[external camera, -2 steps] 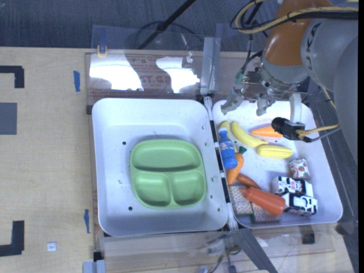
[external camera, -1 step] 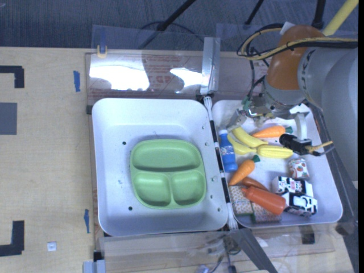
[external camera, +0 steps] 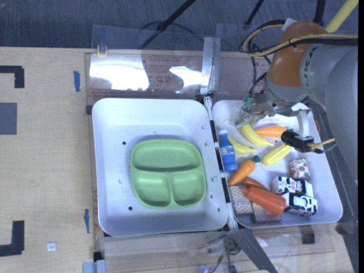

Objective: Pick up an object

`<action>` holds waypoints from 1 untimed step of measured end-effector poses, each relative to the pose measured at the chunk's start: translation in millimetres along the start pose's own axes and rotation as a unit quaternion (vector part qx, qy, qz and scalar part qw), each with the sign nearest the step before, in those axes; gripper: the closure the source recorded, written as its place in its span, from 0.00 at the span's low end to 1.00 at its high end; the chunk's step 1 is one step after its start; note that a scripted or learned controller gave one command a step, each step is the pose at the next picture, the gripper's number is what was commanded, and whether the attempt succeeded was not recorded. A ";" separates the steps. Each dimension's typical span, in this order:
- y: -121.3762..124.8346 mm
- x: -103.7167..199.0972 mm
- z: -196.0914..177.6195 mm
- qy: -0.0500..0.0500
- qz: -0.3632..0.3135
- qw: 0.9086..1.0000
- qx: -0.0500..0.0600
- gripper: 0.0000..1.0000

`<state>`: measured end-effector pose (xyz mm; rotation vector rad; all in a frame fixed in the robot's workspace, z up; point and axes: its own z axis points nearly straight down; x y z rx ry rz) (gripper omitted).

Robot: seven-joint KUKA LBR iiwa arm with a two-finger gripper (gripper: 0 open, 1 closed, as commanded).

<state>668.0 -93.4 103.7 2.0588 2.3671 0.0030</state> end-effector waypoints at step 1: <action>5.7 40.5 -135.1 0.000 0.018 1.000 0.001 1.00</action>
